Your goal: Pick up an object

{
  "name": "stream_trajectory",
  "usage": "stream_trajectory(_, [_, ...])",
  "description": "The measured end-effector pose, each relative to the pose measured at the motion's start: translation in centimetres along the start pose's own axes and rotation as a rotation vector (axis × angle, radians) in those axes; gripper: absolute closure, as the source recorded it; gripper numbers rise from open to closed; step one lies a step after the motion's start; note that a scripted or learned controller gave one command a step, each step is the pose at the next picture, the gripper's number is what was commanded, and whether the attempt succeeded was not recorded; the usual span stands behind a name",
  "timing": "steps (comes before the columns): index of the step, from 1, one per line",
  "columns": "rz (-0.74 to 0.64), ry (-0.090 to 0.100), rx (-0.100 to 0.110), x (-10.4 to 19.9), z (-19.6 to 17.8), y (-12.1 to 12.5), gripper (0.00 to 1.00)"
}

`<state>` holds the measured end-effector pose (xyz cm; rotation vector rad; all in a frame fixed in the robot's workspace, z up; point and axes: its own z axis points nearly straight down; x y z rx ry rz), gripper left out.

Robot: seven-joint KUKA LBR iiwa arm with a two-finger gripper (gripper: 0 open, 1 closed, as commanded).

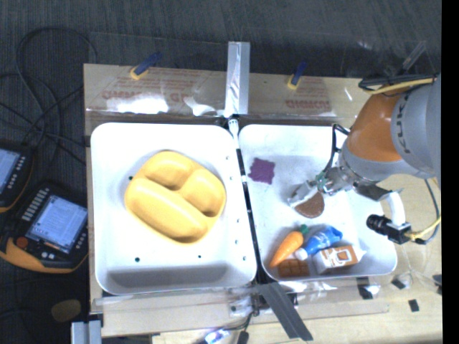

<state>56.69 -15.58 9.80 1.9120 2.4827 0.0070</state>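
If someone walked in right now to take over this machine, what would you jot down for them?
Gripper: down in the right bin, right over a small brown object. Whether it has hold of it cannot be told from this view.
Right bin also holds: a purple piece near the upper left; a carrot, a blue bottle, a small carton and a dark brown block clustered along the near edge.
Left bin: one large yellow object.
Done: arm has reached a target.
Left: confirm a grip and lift; nothing is visibly raised yet.
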Motion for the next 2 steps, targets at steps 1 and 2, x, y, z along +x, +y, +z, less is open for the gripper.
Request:
stream_trajectory(1, [0.012,0.002,0.010,7.0,-9.5,4.8,1.00])
stream_trajectory(2, [-0.116,0.001,0.010,9.6,-12.2,6.6,1.00])
